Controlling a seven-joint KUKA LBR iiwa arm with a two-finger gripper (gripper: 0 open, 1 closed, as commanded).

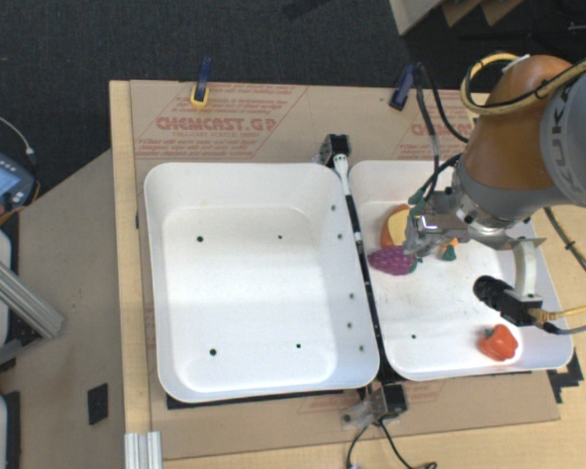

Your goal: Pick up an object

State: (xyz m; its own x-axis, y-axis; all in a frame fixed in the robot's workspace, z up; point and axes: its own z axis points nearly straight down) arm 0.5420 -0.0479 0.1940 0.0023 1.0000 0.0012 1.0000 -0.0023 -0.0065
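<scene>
In the right bin (439, 360), a purple bunch-of-grapes toy (392, 260) lies near the left wall. Just behind it is a yellow piece (397, 225). A red pepper toy (499, 342) rests near the front right corner. My gripper (420, 242) hangs low over the bin's left part, right beside the purple toy and the yellow piece, and partly covers a small green and orange thing (450, 252). I cannot see anything held in it.
The left bin (166, 262) is next to the right one, with a black divider rail (356, 252) between them. Both bins rest on a cardboard sheet (244, 115). The arm's grey and orange wrist (513, 154) looms over the back of the right bin.
</scene>
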